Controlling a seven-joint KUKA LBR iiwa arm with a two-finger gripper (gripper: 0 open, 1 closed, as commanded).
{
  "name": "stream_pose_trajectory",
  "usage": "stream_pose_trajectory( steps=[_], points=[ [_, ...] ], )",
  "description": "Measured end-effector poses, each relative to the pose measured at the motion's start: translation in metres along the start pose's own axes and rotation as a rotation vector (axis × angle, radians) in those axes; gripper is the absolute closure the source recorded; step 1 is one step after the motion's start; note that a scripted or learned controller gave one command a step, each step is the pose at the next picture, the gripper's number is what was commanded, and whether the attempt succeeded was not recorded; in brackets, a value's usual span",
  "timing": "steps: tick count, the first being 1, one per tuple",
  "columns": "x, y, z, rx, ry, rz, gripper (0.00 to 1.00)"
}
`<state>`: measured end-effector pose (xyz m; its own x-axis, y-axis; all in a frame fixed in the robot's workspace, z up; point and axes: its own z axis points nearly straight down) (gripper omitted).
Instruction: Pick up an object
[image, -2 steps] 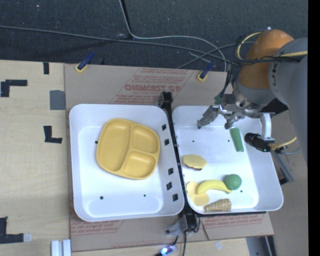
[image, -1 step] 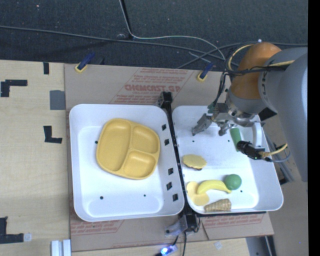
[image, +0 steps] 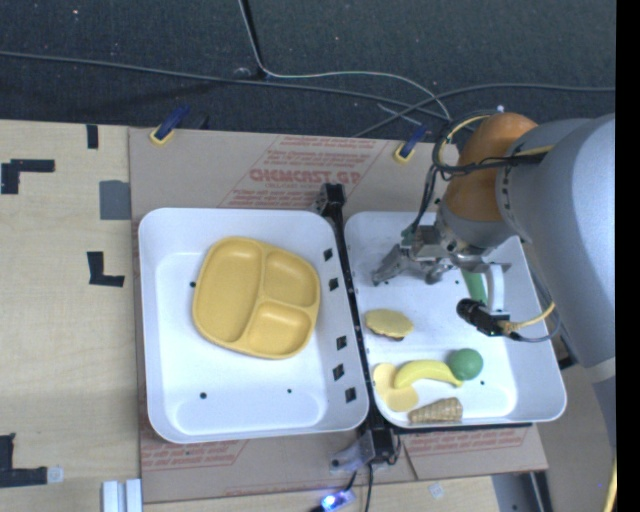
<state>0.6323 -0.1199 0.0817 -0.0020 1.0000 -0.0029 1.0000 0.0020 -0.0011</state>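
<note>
In the right-hand shallow white bin (image: 535, 395), toward its near edge, I see the candidates for picking: a curved yellow plastic banana (image: 425, 374) lying flat, a small round green ball-like fruit (image: 465, 363) just beside the banana's right end, a pale yellow disc (image: 392, 392) tucked under the banana's left end, and a tan ridged cone-shaped piece (image: 437, 410) right below them. A little farther up the bin lies a flat yellowish cookie-like piece with a dark underside (image: 388, 323), apart from the cluster. The grey two-finger gripper (image: 395, 268) hangs over the far half of this bin, well apart from all of these; I cannot tell how its jaws stand from this angle, and I see nothing between them. Above it, the grey arm with its orange band (image: 490, 170) comes in from the right. The left white bin (image: 160, 330) holds a yellow three-compartment plastic tray (image: 255, 297). Both bins sit on a brown printed cardboard sheet (image: 290, 170) over a light wooden bench (image: 55, 330), with dark carpet and black cables (image: 330, 75) beyond.
</note>
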Motion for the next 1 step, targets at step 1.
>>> stream_pose_trajectory(
  steps=[1],
  points=[
    [0.0002,0.0012,-0.0138,-0.002,0.0,0.0,1.0]
  ],
)
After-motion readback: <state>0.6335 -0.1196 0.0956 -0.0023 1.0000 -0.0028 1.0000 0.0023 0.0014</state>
